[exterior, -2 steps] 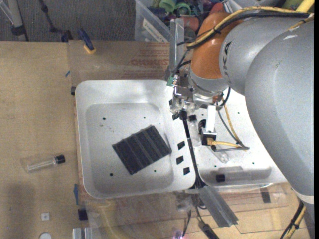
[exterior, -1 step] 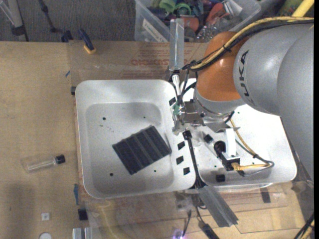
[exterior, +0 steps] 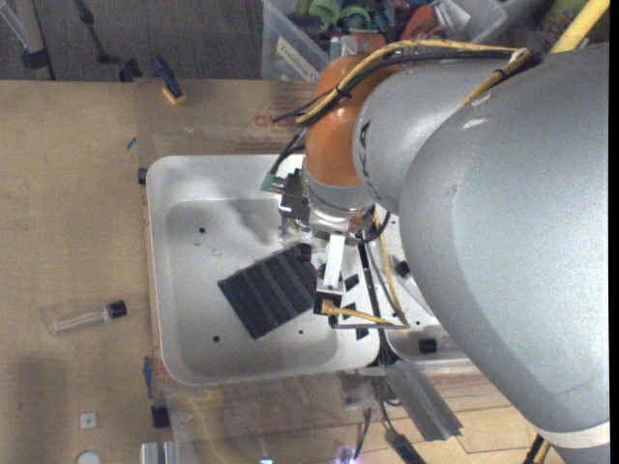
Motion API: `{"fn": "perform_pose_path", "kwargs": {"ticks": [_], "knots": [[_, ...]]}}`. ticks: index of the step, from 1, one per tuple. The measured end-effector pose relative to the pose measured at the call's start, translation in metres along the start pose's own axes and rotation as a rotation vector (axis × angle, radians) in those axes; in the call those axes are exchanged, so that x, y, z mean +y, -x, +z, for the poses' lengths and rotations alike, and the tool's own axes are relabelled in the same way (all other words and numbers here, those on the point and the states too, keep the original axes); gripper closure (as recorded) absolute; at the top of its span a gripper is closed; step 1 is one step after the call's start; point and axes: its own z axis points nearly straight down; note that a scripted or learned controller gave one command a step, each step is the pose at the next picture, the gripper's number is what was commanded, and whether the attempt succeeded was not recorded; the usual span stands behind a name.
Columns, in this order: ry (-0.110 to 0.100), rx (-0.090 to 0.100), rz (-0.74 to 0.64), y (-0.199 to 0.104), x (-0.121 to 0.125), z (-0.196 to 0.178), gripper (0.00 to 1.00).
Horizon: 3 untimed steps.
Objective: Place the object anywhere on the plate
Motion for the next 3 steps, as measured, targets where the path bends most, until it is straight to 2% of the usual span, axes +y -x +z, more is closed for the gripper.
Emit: {"fn": "perform_pose_path", "kwargs": {"ticks": [1, 2, 3], "knots": [[0.003, 0.001, -0.513, -0.064, 0.033, 0.037, 1.0], [-0.002, 0.001, -1.043, -0.092, 0.051, 0.062, 1.0], [-0.001, 0.001, -1.361, -0.081, 0.02, 0.04, 1.0]]}}
